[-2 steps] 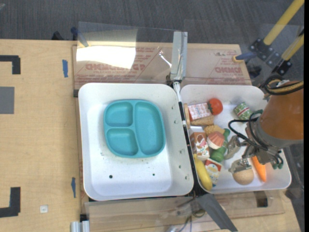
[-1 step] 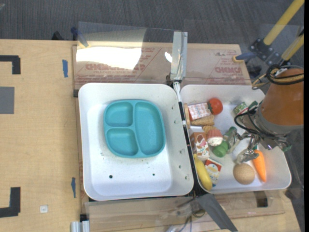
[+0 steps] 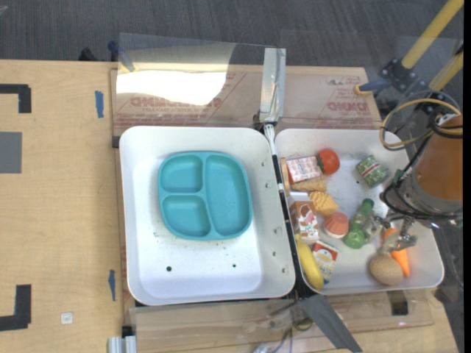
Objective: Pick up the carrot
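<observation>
In the right bin (image 3: pixel 434 271), near its right front corner, the carrot (image 3: pixel 400 260) is seen, its orange body partly covered by the gripper (image 3: pixel 396 234) directly above it. How far the tool is open, and whether anything is held, cannot be told. A brown potato (image 3: pixel 385 269) lies just beside the carrot. The arm (image 3: pixel 441 164) is cut off at the right edge. A teal divided plate (image 3: pixel 205 195) is placed in the left bin (image 3: pixel 140 271).

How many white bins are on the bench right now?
2. The left bin holds a teal divided plate; the right bin holds the toy food, including the carrot at its near right, beside the hand.
</observation>
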{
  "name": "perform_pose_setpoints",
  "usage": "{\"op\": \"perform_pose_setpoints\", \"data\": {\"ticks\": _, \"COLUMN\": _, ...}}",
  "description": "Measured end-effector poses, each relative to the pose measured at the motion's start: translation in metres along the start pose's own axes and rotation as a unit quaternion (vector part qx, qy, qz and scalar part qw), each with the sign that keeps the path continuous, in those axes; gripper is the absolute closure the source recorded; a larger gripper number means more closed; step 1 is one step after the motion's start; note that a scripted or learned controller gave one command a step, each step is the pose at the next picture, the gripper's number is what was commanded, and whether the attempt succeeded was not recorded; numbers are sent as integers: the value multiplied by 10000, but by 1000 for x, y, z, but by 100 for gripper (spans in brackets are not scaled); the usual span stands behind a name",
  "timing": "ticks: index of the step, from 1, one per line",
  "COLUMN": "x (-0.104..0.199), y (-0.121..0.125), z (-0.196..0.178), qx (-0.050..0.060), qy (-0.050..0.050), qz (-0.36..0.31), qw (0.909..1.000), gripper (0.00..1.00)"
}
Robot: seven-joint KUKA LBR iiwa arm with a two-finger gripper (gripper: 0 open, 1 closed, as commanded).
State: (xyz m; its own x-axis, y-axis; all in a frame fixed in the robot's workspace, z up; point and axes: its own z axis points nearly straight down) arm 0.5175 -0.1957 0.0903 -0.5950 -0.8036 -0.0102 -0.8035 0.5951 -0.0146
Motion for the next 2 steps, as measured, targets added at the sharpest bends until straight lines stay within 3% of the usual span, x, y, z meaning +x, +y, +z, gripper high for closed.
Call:
{"op": "perform_pose_setpoints", "data": {"ticks": 1, "x": -75, "y": 45, "z": -80, "qx": -25, "qy": 4, "qz": 176, "qw": 9998, "gripper": 100}}
{"op": "perform_pose_setpoints", "data": {"ticks": 2, "x": -22, "y": 36, "z": 0, "qx": -15, "qy": 23, "qz": -1481, "qw": 9890, "gripper": 100}}
